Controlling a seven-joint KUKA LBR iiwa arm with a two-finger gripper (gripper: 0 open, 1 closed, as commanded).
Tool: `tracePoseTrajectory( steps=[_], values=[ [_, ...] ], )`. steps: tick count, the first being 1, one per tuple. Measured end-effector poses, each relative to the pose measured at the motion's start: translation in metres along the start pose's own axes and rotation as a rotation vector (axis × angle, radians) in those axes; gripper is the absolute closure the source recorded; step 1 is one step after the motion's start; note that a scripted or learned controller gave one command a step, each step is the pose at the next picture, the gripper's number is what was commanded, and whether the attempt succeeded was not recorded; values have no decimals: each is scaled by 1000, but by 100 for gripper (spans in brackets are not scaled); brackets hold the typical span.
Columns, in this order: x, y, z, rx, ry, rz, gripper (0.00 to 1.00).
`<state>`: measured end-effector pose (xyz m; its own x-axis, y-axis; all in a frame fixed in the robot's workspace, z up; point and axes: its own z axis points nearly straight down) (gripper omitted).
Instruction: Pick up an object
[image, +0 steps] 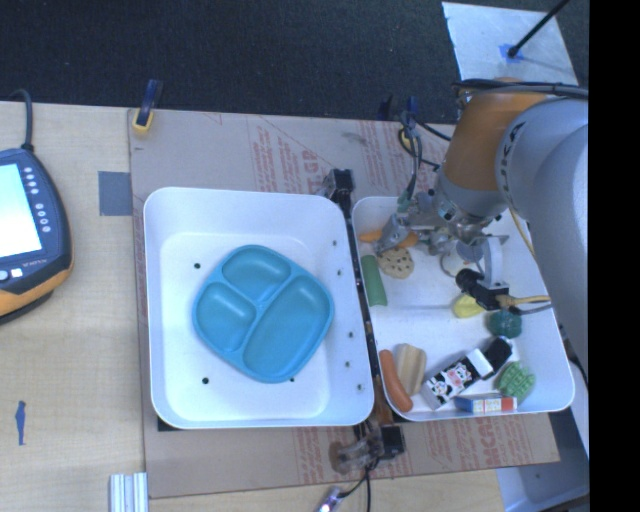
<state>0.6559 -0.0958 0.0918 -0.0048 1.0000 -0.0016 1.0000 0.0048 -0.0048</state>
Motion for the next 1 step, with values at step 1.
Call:
tracePoseTrajectory(
  steps=[1],
  values=[
    [0, 0, 0, 0, 0, 0, 0]
  ],
)
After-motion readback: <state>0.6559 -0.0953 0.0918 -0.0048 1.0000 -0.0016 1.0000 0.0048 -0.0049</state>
